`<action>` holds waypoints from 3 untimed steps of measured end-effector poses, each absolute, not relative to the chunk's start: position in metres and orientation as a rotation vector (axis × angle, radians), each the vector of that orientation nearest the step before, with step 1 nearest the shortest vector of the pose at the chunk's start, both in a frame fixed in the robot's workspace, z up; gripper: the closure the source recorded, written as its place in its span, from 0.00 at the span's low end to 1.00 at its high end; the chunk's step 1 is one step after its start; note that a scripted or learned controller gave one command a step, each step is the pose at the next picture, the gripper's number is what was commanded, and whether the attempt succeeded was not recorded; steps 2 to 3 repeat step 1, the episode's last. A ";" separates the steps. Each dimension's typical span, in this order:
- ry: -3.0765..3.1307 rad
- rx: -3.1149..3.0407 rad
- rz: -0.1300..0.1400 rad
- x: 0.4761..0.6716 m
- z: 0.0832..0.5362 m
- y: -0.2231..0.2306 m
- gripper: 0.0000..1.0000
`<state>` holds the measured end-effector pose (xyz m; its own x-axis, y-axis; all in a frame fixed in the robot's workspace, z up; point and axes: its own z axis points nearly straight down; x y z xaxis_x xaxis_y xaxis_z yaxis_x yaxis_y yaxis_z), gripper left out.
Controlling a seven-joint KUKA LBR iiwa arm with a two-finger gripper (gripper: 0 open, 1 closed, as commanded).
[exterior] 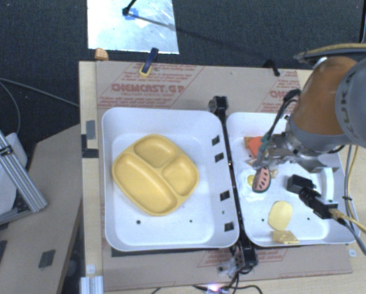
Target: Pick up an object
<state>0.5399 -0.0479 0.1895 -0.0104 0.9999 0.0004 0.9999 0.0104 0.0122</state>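
Surface: brown board (170, 87) on a dark floor, carrying two white bins side by side.
Left bin (127, 225): centre of the frame; a yellow divided tray (155, 173) lies in it.
Right bin (311, 230): right of the frame, with several small things inside.
Arm (330, 109): grey and orange, reaching in from the right edge.
End effector (263, 161): over the right bin's left half; cannot tell how far open it is.
Pink oval object (262, 180): directly under the end effector; cannot tell whether it is gripped.
Orange piece (252, 144): just to the upper left of the end effector.
Yellow rounded object (281, 214): lower part of the right bin, with a pale yellow piece (285, 237) just below it.
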 end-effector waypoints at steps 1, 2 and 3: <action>2.232 2.208 0.009 0.496 0.265 0.014 1.00; 2.232 2.208 0.009 0.496 0.265 0.014 1.00; 2.232 2.208 0.009 0.496 0.265 0.014 1.00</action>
